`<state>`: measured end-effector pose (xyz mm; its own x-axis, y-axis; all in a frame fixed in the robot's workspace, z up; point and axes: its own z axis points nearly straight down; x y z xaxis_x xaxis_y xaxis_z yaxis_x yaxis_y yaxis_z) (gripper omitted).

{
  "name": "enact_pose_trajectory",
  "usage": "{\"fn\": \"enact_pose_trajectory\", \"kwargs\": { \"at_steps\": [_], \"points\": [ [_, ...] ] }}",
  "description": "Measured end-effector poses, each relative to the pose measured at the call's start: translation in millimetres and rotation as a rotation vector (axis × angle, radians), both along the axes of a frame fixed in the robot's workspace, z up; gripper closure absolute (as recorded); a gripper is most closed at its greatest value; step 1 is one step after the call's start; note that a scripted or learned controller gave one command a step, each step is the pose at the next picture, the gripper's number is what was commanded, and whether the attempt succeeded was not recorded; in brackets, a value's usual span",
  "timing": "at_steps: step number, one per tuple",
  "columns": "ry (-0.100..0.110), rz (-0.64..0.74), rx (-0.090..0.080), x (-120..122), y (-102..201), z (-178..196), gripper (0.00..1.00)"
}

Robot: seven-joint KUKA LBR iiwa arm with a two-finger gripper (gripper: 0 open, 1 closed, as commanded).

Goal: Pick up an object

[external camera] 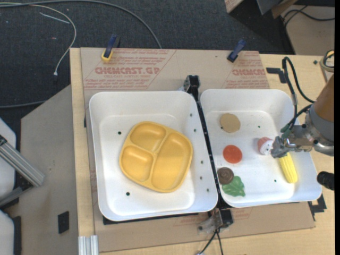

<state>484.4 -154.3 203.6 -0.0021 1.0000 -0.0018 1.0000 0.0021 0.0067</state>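
The right bin [249,97] holds several small objects: a tan round cookie [230,122], a red disc [232,154], a brown ring-shaped piece [225,175], a green leafy piece [235,187], a pink-and-white item [263,144] and a yellow corn cob [288,168]. My gripper [279,150] hangs low over the right side of this bin. It sits between the pink-and-white item and the upper end of the corn cob, close to both. Nothing is visibly lifted off the bin floor.
In the left bin [106,110] lies a yellow divided plate [155,156]. Black clips [192,83] sit where the two bins meet. A black cable [295,86] runs along the right bin's far right wall, beside the arm [324,118].
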Motion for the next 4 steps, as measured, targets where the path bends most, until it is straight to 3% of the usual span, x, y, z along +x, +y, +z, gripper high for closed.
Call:
{"fn": "enact_pose_trajectory", "kwargs": {
  "at_steps": [4],
  "points": [
    [0.005, 0.005, 0.004, 71, 186, -4, 1.00]
  ]
}}
